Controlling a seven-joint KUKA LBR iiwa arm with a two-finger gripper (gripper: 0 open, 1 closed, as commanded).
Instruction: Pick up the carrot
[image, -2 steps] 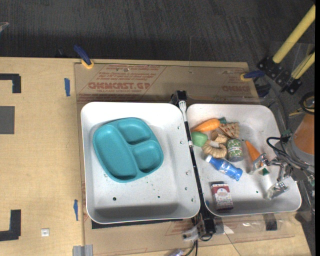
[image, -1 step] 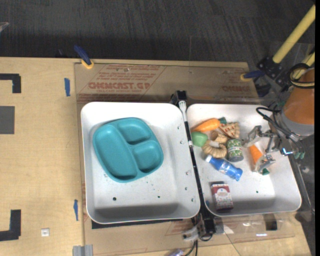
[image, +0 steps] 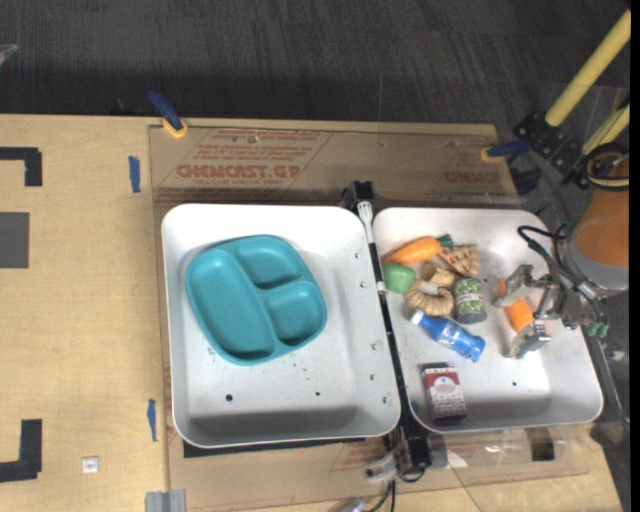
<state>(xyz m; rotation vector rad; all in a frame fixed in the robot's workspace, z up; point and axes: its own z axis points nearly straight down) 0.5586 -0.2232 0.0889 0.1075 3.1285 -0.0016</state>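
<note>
The carrot (image: 417, 249) lies in the right bin (image: 500, 395), up near its back left corner, tip pointing toward the divider between the two bins. It sits at the top of a small heap: a green piece (image: 399, 279) just below it, a waffle-like toy (image: 459, 262) touching its thick end, a tin (image: 469, 300) and a blue bottle (image: 451, 336) further down. That crowding matters, since any approach has to drop in from above without nudging the neighbours.

The gripper (image: 530, 318) hangs over the right side of the same bin, well apart from the carrot, the arm coming in from the right. There is a small orange object (image: 519, 314) right at the fingers, but whether the claw is clamped on it or merely above it cannot be told from this slanted view, nor how wide it stands.

A small red box (image: 443, 389) sits alone near the front of the bin. In the left bin (image: 200, 400) rests a teal tray (image: 257, 297), out of play.

By the look of it, the pick is not done: the carrot is untouched.
</note>
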